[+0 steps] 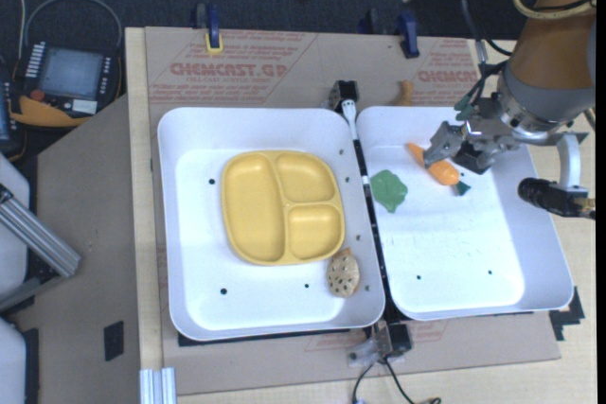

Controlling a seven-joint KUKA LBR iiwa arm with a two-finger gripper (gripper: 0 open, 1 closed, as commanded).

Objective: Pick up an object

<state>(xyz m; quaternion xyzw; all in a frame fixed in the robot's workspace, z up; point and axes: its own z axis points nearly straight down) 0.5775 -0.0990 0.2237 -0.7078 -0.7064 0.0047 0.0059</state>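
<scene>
An orange toy carrot [434,167] with a small green tip lies in the back half of the right bin [473,270]. My gripper [460,149] hangs directly over the carrot's right end, low and very close to it, and covers part of it. A green leafy piece [388,189] rests to the left of the carrot, near the wall between the bins. In the left bin [189,232] a yellow divided plate [281,205] sits in the middle, with a speckled brown cookie [343,272] at its front right corner.
The grey arm with its orange band [554,43] comes in over the right bin's back right corner. A small orange piece [405,93] lies on the cardboard behind the right bin. Blue clamps [213,24] hold the board's back edge.
</scene>
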